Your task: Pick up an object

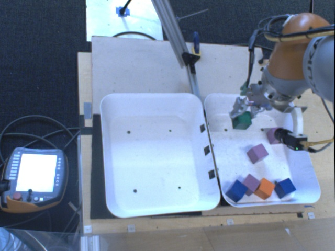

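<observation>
we saw the end effector [244, 112] above the upper left part of the right bin [303, 190], with a green block [242, 121] between its fingers, so we judged it pinched on that block. the block looked clear of the bin floor, though from this slant we could not be sure how far it was lifted. the other pieces lay apart from it: a purple block [257, 153] mid-bin, another purple one [272, 135] near the arm's cable, and along the near wall a blue block [236, 190], a purple block [252, 182], an orange block [265, 188] and a second blue block [285, 187]. the left bin [112, 140] sat beside it on the surface [141, 61].

in our judgement the step in hand was the lift. to do it well, we would have kept the pinch steady, risen straight up without swinging, and stayed off the bin's left wall, since the grip seemed to sit near the block's top and a jolt could have let it slip.
</observation>
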### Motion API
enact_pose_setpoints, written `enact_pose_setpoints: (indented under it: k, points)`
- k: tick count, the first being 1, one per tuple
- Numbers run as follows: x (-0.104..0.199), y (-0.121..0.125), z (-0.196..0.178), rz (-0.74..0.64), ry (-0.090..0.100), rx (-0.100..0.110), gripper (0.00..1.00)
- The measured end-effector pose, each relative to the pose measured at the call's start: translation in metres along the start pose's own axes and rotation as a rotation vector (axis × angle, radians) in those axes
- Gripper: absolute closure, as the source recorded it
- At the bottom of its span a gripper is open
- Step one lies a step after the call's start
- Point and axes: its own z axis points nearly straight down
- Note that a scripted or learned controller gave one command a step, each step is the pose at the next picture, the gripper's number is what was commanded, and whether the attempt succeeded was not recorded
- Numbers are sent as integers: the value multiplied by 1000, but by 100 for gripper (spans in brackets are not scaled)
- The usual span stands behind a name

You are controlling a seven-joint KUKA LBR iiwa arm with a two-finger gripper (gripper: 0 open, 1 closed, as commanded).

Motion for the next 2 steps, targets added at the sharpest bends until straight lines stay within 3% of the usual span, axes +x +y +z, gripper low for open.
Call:
enact_pose_setpoints:
  k: [2]
  points:
    - [118,-2,4,-2,1,1,100]
